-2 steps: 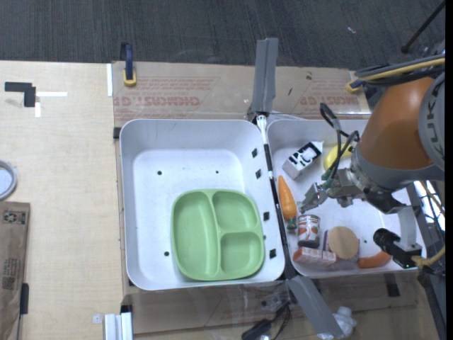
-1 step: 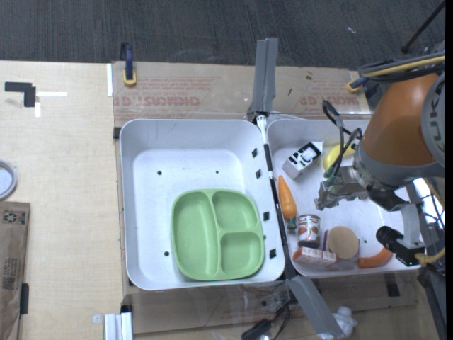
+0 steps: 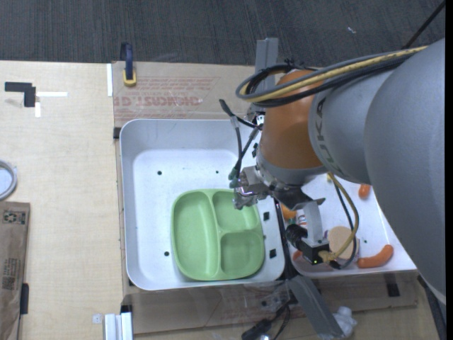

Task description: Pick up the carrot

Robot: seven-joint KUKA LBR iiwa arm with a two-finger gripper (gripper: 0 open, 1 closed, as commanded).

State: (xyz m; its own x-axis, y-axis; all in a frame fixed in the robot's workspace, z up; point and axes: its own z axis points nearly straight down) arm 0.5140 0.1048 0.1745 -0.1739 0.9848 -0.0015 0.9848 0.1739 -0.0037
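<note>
Your carrot (image 3: 374, 257) lies in the right bin (image 3: 405, 262), near that bin's front right corner: a short orange piece, slightly curved, resting flat on the white floor with its length running roughly left to right. A smaller orange piece (image 3: 364, 190) sits farther back in the same bin, close against the arm's grey body. Just left of the carrot you can see a round tan object (image 3: 341, 239) with cables looping over it.

The tool (image 3: 244, 193) is well apart from the carrot, over the left bin (image 3: 141, 190). It hangs below the orange band (image 3: 287, 129), at the back right edge of the green divided plate (image 3: 212, 236). You cannot tell from this angle how far apart its jaws stand; the wrist and cables cover much of it, and nothing can be seen gripped in it. Whether it touches the plate is also unclear.

The green plate has three compartments and lies in the front half of the left bin. On the worktop (image 3: 56, 154) to the left, a roll of tape (image 3: 6, 180) shows at the frame edge.
</note>
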